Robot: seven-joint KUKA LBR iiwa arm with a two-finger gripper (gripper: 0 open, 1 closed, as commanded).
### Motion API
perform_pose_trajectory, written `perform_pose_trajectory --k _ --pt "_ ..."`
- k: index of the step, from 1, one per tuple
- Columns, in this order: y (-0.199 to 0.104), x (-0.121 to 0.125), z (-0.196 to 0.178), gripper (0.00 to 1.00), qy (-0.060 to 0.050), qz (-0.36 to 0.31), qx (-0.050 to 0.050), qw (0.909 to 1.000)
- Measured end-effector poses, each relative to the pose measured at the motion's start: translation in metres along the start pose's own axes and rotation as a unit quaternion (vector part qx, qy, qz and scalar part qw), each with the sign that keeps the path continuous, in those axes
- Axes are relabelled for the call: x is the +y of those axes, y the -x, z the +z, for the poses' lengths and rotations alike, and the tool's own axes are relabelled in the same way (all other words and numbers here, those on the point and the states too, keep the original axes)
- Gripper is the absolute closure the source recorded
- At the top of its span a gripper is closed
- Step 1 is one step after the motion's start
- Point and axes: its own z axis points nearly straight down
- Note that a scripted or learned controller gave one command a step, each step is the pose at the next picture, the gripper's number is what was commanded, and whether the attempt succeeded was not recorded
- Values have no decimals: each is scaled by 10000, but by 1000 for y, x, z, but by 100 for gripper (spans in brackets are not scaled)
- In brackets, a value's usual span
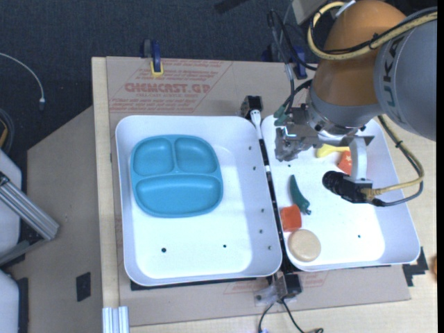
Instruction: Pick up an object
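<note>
So the tool (288,146) hangs low in the right bin (388,252); can't tell its state. Nearest pick is the green piece (299,194) just below it. I'd center over it, clear of the orange block (291,218).

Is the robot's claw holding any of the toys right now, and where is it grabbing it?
It cannot be told. The gripper hangs over the right bin, near the yellow piece, but no toy shows between its fingers.
</note>
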Motion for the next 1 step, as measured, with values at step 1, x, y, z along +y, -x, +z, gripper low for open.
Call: perform_pose_trajectory --k 1 --pt "-56 -2 19 100 -25 -4 -4 10000"
